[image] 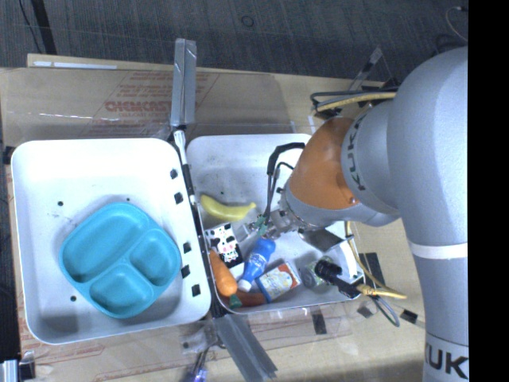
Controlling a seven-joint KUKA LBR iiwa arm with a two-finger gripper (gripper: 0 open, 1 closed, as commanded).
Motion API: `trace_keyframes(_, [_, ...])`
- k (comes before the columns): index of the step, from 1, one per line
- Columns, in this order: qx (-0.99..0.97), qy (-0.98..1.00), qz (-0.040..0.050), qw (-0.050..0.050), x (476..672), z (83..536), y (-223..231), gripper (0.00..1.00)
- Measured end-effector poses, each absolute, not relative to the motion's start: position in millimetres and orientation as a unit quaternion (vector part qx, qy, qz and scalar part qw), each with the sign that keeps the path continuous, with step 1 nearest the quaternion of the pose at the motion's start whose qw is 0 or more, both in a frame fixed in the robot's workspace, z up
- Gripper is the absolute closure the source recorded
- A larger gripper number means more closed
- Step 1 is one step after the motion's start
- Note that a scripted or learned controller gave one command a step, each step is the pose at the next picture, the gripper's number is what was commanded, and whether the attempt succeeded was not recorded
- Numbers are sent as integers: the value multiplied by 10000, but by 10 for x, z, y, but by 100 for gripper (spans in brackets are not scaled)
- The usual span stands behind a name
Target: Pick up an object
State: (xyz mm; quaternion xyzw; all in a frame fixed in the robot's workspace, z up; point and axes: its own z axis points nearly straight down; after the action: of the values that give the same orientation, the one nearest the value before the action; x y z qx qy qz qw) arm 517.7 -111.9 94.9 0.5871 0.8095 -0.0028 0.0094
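**Arm low in the right bin, over a heap of small items**

Faint red print, mirrored and too washed out to read, runs across the flattened cardboard sheet (119, 94) under both bins. White letters on the arm's grey base (445, 360) at lower right read "KU" before the frame cuts them. A small black-and-white patterned card (225, 243) carries markings too small to make out, and the packet (280, 280) beside the bottle has a coloured label that is not legible.

The bench is covered by the cardboard; beyond it lies dark ribbed flooring with cables. A metal bar (184, 82) stands where the bins meet.

The left bin (48, 173) holds a blue divided tray (119, 259). The right bin (231, 153) holds a yellow banana (225, 208) lying roughly left to right, an orange carrot (223, 276) along the left wall, and a blue-and-white bottle (256, 264) whose long axis slants from upper right to lower left, cap end down-left.

The gripper (266, 223) sits just above the bottle's upper end, between banana and bottle; whether its pincer is spread or pinching anything cannot be told
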Motion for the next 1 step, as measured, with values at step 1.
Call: trace_keyframes(1, [6153, 7883, 0, -9, 4767, 915, -1467, 0])
